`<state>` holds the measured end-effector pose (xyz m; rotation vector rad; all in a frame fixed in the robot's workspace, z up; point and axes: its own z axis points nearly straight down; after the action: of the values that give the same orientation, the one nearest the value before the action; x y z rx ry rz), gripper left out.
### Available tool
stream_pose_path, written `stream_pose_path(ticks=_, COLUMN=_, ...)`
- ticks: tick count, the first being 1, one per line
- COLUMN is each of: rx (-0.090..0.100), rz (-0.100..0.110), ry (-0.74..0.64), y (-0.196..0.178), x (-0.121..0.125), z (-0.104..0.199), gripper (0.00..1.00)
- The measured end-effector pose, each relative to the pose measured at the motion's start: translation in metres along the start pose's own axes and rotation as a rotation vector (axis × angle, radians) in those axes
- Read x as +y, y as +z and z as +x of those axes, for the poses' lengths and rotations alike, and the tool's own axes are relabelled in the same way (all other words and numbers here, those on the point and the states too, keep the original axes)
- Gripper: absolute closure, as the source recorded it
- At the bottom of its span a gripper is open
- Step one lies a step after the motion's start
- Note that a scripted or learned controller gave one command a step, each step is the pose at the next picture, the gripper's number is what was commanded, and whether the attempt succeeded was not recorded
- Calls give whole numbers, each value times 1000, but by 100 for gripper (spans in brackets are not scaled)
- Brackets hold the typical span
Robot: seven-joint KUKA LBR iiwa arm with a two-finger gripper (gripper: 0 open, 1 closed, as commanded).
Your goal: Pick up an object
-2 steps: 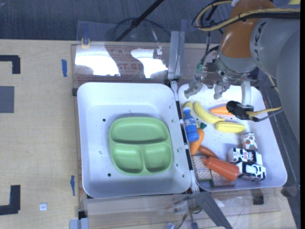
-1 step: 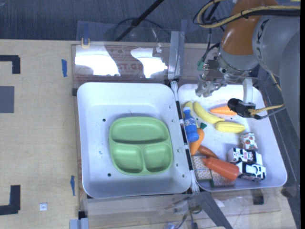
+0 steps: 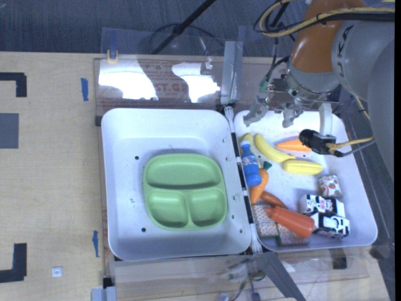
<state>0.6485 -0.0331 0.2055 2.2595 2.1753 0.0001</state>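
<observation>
right bin (image 3: 360, 187): banana (image 3: 269, 148) long axis diagonal

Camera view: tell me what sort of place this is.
Probably a robotics lab's pick-and-place test bench. Two white bins sit side by side, one holding a green divided tray, the other toy food such as a yellow banana. A grey-and-orange arm's claw hangs over the toys.

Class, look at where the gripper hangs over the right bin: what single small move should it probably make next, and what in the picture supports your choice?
Probably a short descent toward the yellow banana. The gripper hangs open above the right bin's far end with nothing between its fingers, and the banana lies just beneath and in front of it, fairly free of the blue bottle beside it.
</observation>
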Motion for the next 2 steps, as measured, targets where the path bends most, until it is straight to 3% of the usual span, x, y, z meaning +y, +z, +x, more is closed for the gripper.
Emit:
stream_pose_path(ticks=1, rx=3, rz=3, ry=-177, y=113, x=20, z=-59, gripper=0)
stream_pose_path(ticks=2, rx=2, rz=-1, ry=-177, y=102, x=21, z=-59, gripper=100)
